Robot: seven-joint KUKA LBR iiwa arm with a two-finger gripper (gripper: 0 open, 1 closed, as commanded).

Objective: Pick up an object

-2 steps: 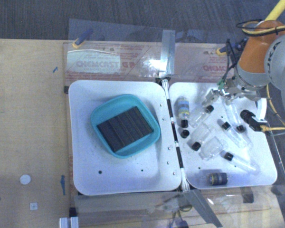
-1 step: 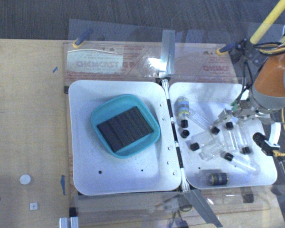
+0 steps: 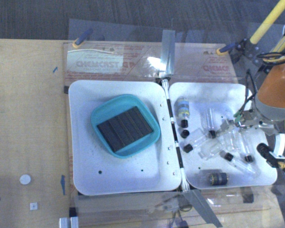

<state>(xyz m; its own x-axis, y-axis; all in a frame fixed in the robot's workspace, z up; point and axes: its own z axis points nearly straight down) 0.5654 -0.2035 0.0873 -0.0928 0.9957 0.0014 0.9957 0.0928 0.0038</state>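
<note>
While the grey arm with its orange band (image 3: 275,87) is hanging over the right white bin (image 3: 199,91), its hand (image 3: 237,122) is hovering above clear plastic vials (image 3: 218,137); whether it is clenched, I cannot tell.

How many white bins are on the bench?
2. The left bin holds a teal tray; the right bin holds small bottles, with the arm above it.

Printed in faded red along the clear plastic sheet (image 3: 133,61) behind the two bins: lettering resembling "CHEMCAST" at the left, repeated at the right near the far corner, too washed out by glare for certainty. Label on the small bottle (image 3: 182,107) too small to read.
</note>
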